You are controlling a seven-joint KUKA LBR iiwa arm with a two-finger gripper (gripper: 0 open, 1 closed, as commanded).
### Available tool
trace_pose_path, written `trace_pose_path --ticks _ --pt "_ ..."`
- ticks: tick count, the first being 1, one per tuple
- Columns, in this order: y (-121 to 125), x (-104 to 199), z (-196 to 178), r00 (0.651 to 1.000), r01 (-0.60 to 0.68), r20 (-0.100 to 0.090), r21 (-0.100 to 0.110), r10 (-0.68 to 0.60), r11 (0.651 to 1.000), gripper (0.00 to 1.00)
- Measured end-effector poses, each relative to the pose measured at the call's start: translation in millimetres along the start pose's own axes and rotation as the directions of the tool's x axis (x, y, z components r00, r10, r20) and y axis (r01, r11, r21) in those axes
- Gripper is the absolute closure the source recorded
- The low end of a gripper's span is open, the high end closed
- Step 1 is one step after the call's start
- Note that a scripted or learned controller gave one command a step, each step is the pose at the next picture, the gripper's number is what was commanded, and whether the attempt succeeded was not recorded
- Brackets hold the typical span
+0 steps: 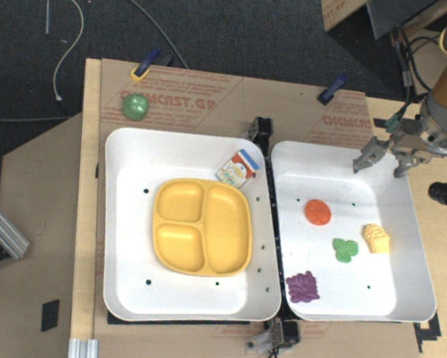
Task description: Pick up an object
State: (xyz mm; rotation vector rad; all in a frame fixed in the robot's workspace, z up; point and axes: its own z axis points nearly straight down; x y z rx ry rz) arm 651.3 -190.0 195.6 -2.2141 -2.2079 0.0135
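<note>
Over the far right corner of the right bin point(400, 308), the tool point(384, 161) hangs with its fingers spread apart and nothing between them. Below it, apart on the bin floor, lie an orange disc point(317, 213), a yellow block point(376, 239), a green piece point(345, 249) and, near the bin's front left corner, a purple cluster point(303, 286). The left bin point(117, 282) holds a yellow tray point(202, 228) at its middle, with a small carton point(237, 168) just beyond it near the far right corner. A green ball point(136, 107) sits on the surface point(183, 341) by its far left corner.
</note>
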Motion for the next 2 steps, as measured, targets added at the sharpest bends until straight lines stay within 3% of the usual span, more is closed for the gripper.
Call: trace_pose_path --ticks 1,2 --pt "3.2 0.7 -10.0 1.000 0.003 0.003 -0.016 -0.003 1.000 0.00" --pt "12.4 6.9 42.4 1.000 0.005 0.002 -0.011 -0.005 1.000 0.00"
